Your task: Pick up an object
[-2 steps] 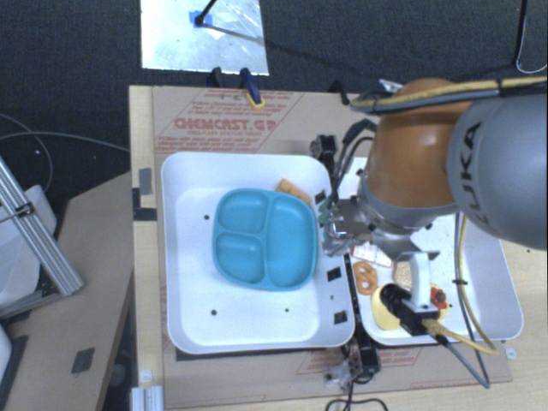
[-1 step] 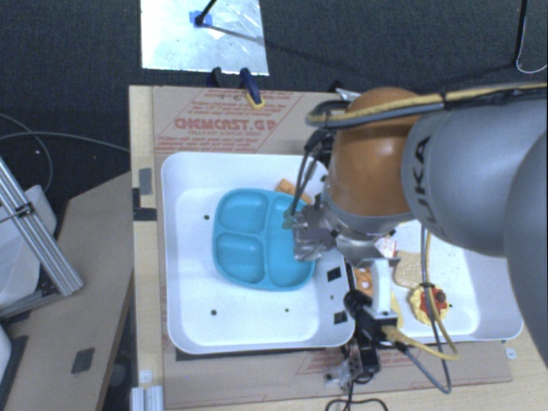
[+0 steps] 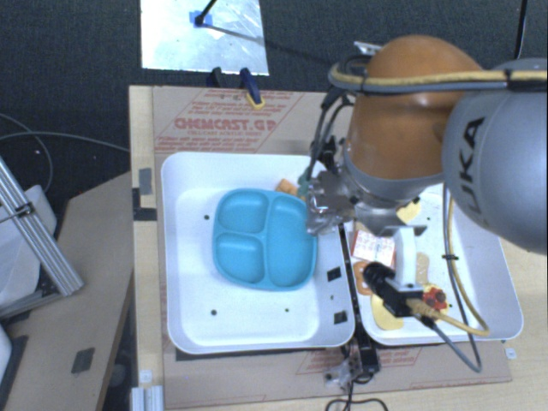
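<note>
While the arm (image 3: 419, 118) is held low over the divider between the two bins, nothing is seen being lifted in the camera view. A blue sectioned plate (image 3: 261, 238) lies flat in the left bin (image 3: 193, 315), and small items, among them a red-and-white card (image 3: 373, 247), are scattered in the right bin (image 3: 501, 302). The gripper (image 3: 324, 205) is placed near the plate's right edge; its state cannot be told. No pick is judged completed yet.

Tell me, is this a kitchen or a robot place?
Probably a robot lab or workshop, not a kitchen. A big grey and orange robot arm reaches over two white bins on a bench, with cables around. The blue plate is just something to practise on.
</note>
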